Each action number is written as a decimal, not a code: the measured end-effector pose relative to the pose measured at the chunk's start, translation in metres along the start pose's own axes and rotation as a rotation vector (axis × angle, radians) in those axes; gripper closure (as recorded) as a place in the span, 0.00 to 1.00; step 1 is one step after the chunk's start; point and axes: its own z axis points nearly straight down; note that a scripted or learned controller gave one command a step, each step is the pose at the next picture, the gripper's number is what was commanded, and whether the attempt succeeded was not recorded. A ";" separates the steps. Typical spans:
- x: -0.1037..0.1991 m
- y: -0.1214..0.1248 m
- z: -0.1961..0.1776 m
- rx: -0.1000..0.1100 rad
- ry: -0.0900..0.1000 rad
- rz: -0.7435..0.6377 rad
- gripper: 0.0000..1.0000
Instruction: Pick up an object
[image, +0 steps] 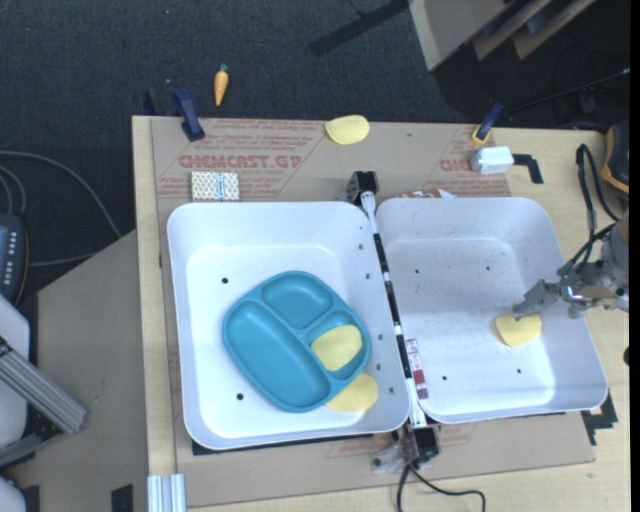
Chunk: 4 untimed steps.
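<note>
In the right bin (470, 240) a pale yellow piece (518, 329) lies near the right wall. My gripper (545, 298) reaches in from the right and hangs just above and to the right of that piece, very close to it. Nothing shows held in it. In the left bin (200, 240) a blue divided plate (275, 340) holds a yellow piece (337, 345) in its small compartment. Another yellow piece (352, 394) lies against the plate's lower right rim.
On the cardboard behind the bins lie a yellow piece (347, 129), a patterned packet (215, 185) and a white block (492, 158). Blue clamps (187, 115) (487, 122) grip the board's back edge. A small orange carrot (221, 85) lies on the dark floor.
</note>
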 end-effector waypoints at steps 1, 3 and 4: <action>0.000 0.000 0.000 0.000 0.000 0.000 0.00; 0.000 0.000 0.000 0.000 0.000 0.000 0.00; 0.000 0.000 0.000 0.000 0.000 0.000 0.00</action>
